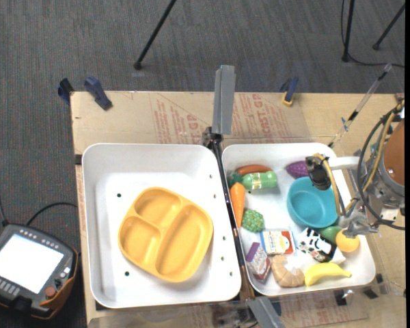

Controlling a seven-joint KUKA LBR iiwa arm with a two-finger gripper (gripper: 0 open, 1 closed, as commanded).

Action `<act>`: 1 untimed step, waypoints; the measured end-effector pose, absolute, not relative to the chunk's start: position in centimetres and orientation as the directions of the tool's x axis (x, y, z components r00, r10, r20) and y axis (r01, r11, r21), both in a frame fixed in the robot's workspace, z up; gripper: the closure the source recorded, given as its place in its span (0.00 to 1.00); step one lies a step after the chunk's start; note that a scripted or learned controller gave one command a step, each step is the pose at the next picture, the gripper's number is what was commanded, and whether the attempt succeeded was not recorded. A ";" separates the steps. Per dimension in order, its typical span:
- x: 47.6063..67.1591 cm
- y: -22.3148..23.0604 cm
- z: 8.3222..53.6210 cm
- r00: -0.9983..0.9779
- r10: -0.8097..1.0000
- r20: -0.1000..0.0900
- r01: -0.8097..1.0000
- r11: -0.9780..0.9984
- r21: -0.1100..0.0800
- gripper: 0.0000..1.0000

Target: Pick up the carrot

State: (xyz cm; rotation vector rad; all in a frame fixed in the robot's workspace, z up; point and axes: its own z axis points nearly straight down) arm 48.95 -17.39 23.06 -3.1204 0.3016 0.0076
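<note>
Lying in right bin [280, 149]: carrot [238, 203].

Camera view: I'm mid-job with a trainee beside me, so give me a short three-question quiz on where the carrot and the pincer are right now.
1. True or false: the carrot lies in the left bin on the yellow plate.
2. Multiple choice: the carrot rests against which side of the right bin? A) near the teal bowl B) by the divider between the bins C) by the banana
3. Fill in: the pincer is at the right bin's ____ edge, far from the carrot.

Key: 1 false; 2 B; 3 right.
</note>
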 end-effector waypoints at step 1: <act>51.3 -19.1 11.8 0.970 -0.244 0.014 -0.244 -0.970 -0.003 1.00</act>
